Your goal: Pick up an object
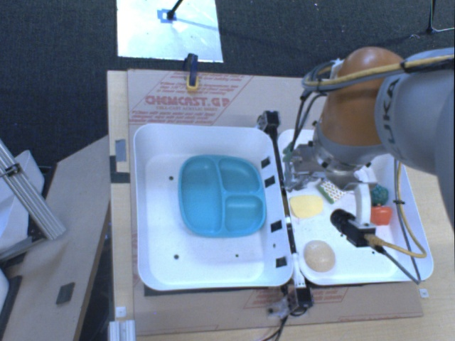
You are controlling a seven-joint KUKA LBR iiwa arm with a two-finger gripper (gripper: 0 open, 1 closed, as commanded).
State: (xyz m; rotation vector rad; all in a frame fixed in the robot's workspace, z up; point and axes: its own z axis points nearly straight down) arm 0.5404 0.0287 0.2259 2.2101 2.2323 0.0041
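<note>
My gripper [297, 177] hangs low over the left side of the right bin [416, 258], close to the divider between the bins. Just right of it lies a small green-and-white patterned piece [331, 191]. A flat yellow round piece [307, 206] lies right below the gripper. A beige egg-shaped thing [319, 256] rests near the bin's front. A teal thing [379, 193] and an orange-red block [382, 215] sit at the right side. I see nothing between the fingers.
The left bin [153, 190] holds a blue divided plate [220, 195]. The arm's orange band and grey wrist [355, 105] cover the back of the right bin. Black clips [270, 163] line the divider between the bins.
</note>
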